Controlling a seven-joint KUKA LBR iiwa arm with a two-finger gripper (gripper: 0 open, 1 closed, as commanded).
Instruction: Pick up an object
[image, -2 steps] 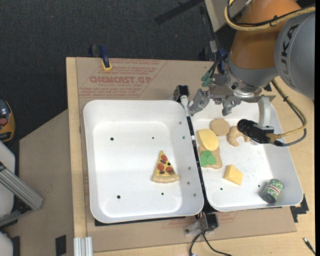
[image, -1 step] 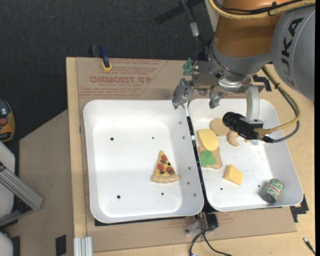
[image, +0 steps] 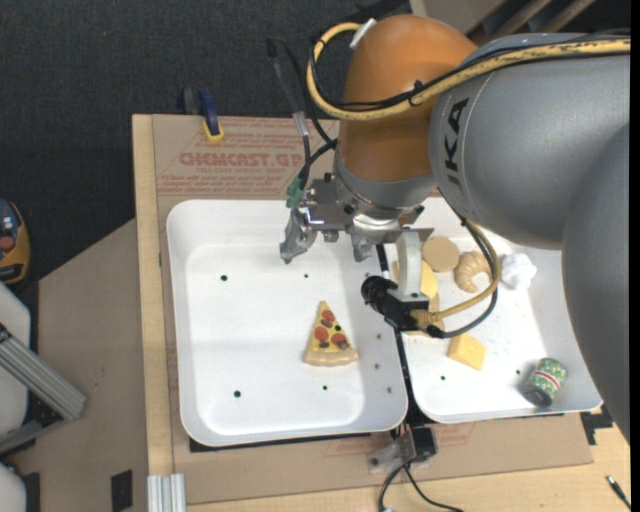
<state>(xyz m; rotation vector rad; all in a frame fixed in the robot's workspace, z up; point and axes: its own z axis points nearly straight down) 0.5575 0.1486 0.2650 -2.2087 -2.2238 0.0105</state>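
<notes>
Camera view, from above at a slant: your gripper (image: 325, 240) hangs over the far part of the left bin (image: 200, 300). Can't tell if it's released or clenched; nothing visibly grasped. Likeliest target, a toy pizza slice (image: 329, 337), lies flat just below & nearer the camera, apart from the tool, prob. awaiting descent. Right of the tool, in the right bin (image: 500, 395): cheese wedge (image: 466, 351), croissant-like piece (image: 472, 270), small can (image: 545, 379). Both bins sit on the surface.

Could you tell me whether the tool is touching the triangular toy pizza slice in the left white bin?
Apart. The camera view shows the tool near the bin's far side, with bare white bin floor plainly separating it from the triangular toy pizza slice.
</notes>
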